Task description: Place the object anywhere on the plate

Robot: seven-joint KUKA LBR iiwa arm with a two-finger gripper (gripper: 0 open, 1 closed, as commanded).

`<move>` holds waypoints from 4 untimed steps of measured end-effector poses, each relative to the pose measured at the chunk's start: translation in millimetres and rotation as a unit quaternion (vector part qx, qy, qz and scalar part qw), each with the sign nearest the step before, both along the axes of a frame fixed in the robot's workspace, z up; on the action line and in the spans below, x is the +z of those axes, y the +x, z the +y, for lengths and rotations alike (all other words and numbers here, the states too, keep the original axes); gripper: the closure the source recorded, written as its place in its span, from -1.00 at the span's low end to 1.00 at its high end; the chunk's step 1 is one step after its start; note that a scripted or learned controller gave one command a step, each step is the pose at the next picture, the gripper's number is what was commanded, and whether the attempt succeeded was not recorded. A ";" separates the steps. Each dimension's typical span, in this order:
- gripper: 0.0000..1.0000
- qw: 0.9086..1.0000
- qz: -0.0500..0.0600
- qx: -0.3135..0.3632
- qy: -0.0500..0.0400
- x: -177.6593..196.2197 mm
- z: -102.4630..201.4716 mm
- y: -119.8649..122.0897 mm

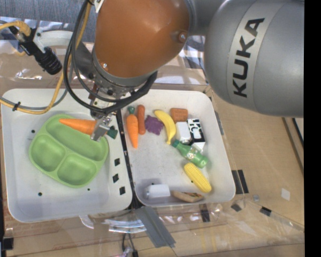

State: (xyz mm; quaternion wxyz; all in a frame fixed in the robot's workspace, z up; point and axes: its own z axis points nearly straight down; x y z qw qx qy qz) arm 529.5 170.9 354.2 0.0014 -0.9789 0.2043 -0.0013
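A green divided plate (69, 154) lies in the left white bin (21, 197). An orange toy carrot (77, 125) rests across the plate's far compartment, point to the left. Its thick end runs under my gripper (101, 128), and a dark green tip (113, 134) sticks out on the gripper's right side. The gripper hangs low over the plate's far right rim, right at the carrot's thick end. The arm's orange band (139, 25) and grey body hide the wrist above it.
The right bin (219, 159) holds a second carrot (132, 131), a red-orange piece (141, 119), purple grapes (153, 125), a banana (166, 125), a brown block (178, 114), small boxes (194, 130), a green bottle (190, 151), corn (197, 176) and a white block (158, 190). Cables (21, 108) cross the left bin's far edge.
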 end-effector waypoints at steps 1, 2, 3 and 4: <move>1.00 1.000 0.009 -0.015 -0.002 -159.4 48.8 -14.0; 1.00 0.991 -0.006 -0.137 0.004 -252.5 50.7 16.6; 1.00 0.990 -0.005 -0.140 0.005 -252.3 5.9 56.0; -1.00 0.990 -0.005 -0.139 0.008 -252.5 9.3 55.3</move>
